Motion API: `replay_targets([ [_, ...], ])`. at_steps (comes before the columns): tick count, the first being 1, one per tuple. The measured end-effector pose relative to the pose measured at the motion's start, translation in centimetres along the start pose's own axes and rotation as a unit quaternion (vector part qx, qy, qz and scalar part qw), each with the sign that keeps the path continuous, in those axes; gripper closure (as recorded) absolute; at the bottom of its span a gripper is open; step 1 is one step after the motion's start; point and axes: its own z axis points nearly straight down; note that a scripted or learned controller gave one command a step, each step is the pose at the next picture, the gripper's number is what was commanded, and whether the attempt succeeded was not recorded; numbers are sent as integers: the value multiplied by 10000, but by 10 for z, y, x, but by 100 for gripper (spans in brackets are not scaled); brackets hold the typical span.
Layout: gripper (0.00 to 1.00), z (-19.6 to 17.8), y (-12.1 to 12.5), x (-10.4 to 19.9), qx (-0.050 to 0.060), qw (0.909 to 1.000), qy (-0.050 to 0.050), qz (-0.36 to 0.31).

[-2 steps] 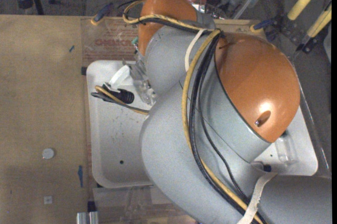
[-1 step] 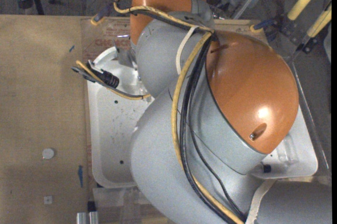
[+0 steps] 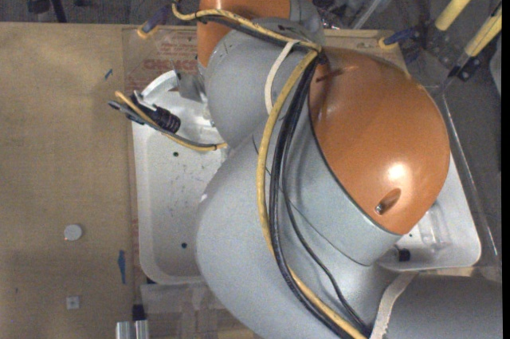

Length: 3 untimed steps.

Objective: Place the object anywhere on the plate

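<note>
Camera view has the grey arm (image 3: 319, 194) sprawled across the centre and right of the frame, its 2 orange shells, 1 at upper centre and 1 at right, hiding most of both bins. Next in size, the left white bin (image 3: 163, 202) shows a bare strip of scuffed floor at centre left, and the right white bin (image 3: 458, 238) shows a corner at lower right. Yellow and black cables (image 3: 275, 130) loop down the arm, and 1 bundle ends in a black connector (image 3: 163, 120) hanging over the left bin's upper edge. I cannot tell the state of the gripper, nor whether it has hold of anything, since the arm's own bulk covers that end. I cannot tell where the object or the plate lies either; both are presumably under the arm. The main risk, as I judge it, is a blind release: if the grasp has failed or the object sits off the plate, nothing in this view would reveal it. A lesser risk is the loose cable end snagging the bin rim as the arm moves. Smallest, a grey disc (image 3: 72, 232) lies on the wooden bench (image 3: 64, 130) at lower left.
</note>
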Motion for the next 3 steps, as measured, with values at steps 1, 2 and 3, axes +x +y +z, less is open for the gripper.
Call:
replay_targets([
  [1,0,0,0,0,0,10000,0,0],
  [2,0,3,12,-3,5,9857,-29,-1687],
  [3,0,44,-32,-126,12,9951,3,-987],
])
